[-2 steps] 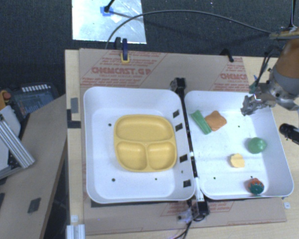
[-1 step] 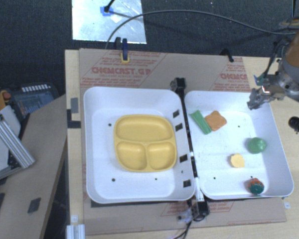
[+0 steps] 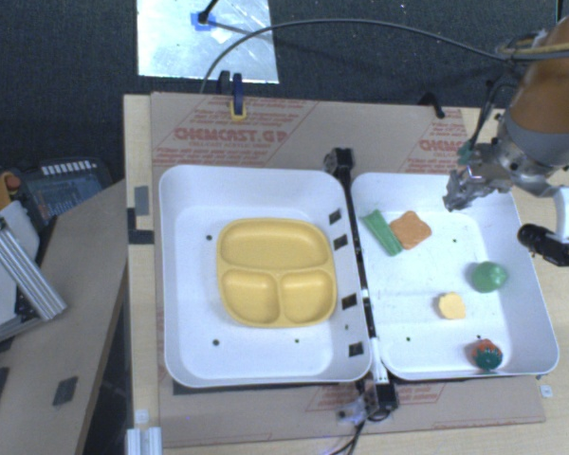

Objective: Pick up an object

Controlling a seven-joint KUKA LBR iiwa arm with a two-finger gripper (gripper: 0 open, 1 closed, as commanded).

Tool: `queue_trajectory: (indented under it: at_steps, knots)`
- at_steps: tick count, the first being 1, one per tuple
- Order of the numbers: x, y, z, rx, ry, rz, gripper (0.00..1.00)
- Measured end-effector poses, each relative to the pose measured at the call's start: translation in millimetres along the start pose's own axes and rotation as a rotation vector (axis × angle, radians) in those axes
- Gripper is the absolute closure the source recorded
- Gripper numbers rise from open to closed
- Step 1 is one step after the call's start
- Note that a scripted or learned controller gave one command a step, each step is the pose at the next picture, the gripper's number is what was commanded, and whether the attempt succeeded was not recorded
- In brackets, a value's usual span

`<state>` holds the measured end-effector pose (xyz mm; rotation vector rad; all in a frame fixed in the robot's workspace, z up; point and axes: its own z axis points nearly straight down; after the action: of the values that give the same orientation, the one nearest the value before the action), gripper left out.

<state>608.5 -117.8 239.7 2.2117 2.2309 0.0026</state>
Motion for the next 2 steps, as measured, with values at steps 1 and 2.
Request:
queue_trajectory:
  at_steps: [1,2]
  knots:
    - [54.8,-8.0,11.3,0.001,0.001,-0.001,1.0]
    - [102.6,-16.8,16.2,0.001,0.001,0.0,1.0]
